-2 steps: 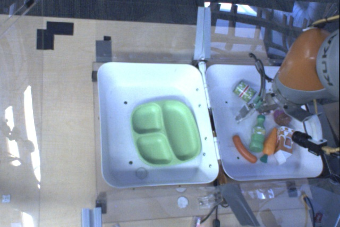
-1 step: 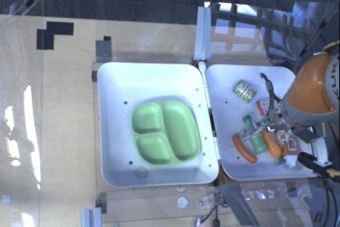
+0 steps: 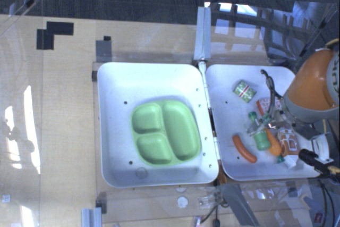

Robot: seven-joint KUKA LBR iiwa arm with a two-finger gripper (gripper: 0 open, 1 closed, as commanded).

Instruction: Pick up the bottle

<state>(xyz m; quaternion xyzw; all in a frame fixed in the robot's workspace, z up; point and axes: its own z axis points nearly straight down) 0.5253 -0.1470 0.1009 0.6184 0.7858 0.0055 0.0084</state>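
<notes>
A small green bottle lies in the right bin, near its middle right. My gripper hangs directly over the bottle's upper end, at the tip of the grey arm with the orange band. The gripper's metal parts overlap the bottle's top, so I cannot make out whether they touch it. The bottle rests on the bin floor among other items.
Around the bottle lie an orange carrot, a red-brown sausage, a green and red can, a red item and a small printed box. The left bin holds a green divided plate.
</notes>
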